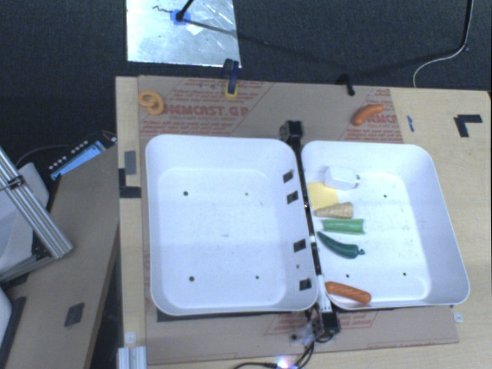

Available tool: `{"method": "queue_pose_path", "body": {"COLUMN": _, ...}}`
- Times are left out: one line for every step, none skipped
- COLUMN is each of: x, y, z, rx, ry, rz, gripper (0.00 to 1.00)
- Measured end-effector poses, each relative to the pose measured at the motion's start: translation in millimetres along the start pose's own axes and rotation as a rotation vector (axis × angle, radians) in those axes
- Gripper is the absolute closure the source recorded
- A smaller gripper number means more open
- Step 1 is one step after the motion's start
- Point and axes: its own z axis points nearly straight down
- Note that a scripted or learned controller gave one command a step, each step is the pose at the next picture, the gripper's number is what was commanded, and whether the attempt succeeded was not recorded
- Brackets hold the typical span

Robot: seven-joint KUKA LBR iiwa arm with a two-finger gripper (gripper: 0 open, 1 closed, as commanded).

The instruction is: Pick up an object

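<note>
The right bin holds several small toy foods along its left side. A white piece lies at the top, with a yellow wedge below it and a tan piece under that. Further down lie a light green pod and a dark green pepper. An orange sausage rests at the bin's front left corner.
The left bin sits beside the right one, joined by black clips. On the board behind the bins lie an orange sausage, an orange ring and a yellow-blue clamp. A metal frame stands at left.
</note>
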Motion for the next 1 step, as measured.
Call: {"method": "queue_pose_path", "body": {"x": -2.0, "y": -57.8, "z": 3.7, "rx": 0.005, "ry": 0.001, "rz": 0.001, "gripper": 1.0}}
